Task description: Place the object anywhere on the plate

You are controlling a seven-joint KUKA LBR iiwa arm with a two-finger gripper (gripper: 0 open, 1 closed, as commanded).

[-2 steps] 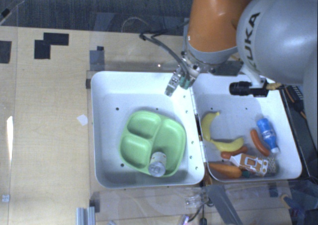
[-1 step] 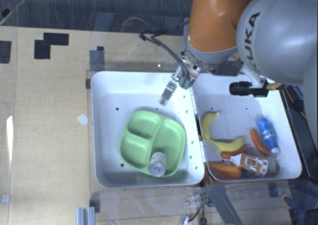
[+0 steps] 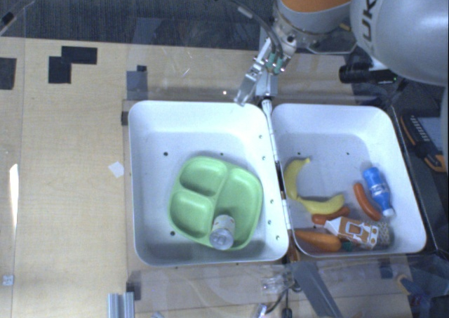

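Note:
A green divided plate [image 3: 200, 182] lies in the left bin [image 3: 151, 169]. A small clear bottle with a silvery cap [image 3: 222, 232] rests on the plate's front right compartment, near its rim. My gripper [image 3: 254, 89] hangs high over the rear edge of the bins, above the divider between them, well behind the plate and the bottle. I see nothing held in it.
The right bin [image 3: 330, 134] holds a banana [image 3: 303, 187], a blue bottle [image 3: 377, 189], a red sausage [image 3: 365, 202], an orange carrot-like piece [image 3: 319, 240] and a small printed carton [image 3: 358, 232], all along its front and right side.

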